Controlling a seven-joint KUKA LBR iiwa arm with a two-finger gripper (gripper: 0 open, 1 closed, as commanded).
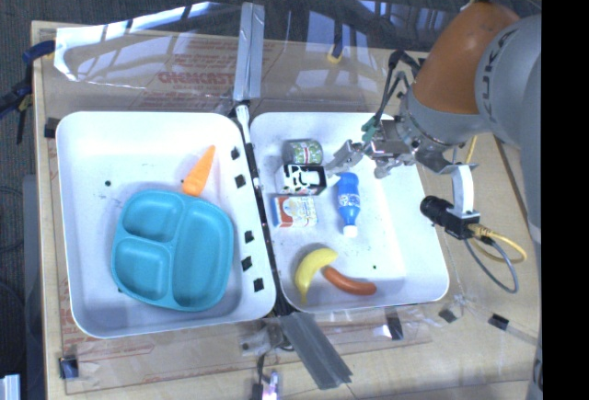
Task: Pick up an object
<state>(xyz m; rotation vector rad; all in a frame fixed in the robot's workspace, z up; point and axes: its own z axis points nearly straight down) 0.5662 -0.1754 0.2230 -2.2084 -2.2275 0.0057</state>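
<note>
Arm (pixel 515 58): grey cylindrical housing with a wide orange band (pixel 460 53) above the wrist. Tool (pixel 361 150): metallic grey, fitted with thin dark cables.

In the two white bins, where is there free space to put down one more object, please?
Left bin: bare floor above and left of the blue tray, beside the carrot. Right bin: bare strip right of the blue bottle. Crowded: its left half, with can, cartons, banana and sausage.
</note>
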